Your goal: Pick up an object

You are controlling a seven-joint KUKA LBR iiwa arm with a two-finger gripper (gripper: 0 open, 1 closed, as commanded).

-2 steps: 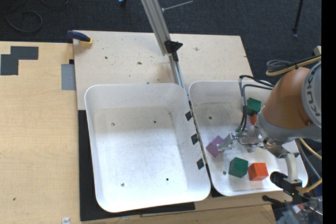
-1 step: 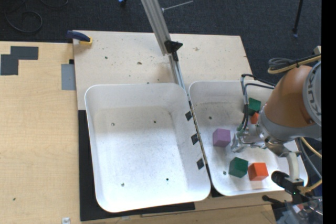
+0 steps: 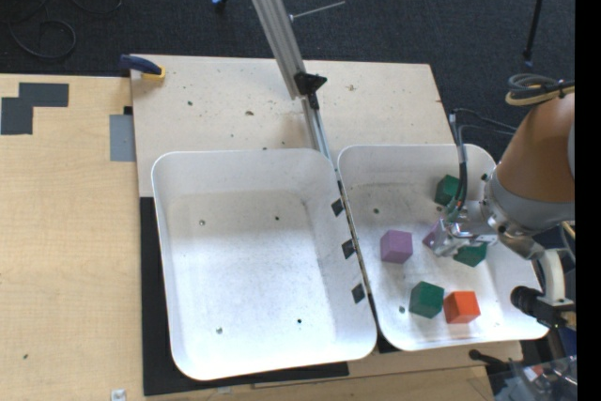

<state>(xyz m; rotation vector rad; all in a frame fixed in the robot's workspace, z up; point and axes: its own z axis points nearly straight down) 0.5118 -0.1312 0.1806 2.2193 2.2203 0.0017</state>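
Observation:
The right bin (image 3: 376,166) holds several blocks. A purple cube (image 3: 396,246) lies near its middle, with a green cube (image 3: 426,299) and an orange cube (image 3: 461,306) toward the front. Another green block (image 3: 447,190) sits farther back. My gripper (image 3: 452,237) is low in this bin, right of the purple cube. A small purple piece (image 3: 433,239) shows at its left side and a green block (image 3: 472,254) pokes out just below it. The wrist hides how these two meet the gripper.
The left bin (image 3: 188,202) lies beside the right one, with a divider carrying black clips (image 3: 344,230) between them. A slanted metal rail (image 3: 277,23) rises behind the bins. The arm's orange band (image 3: 545,146) overhangs the right bin's right edge.

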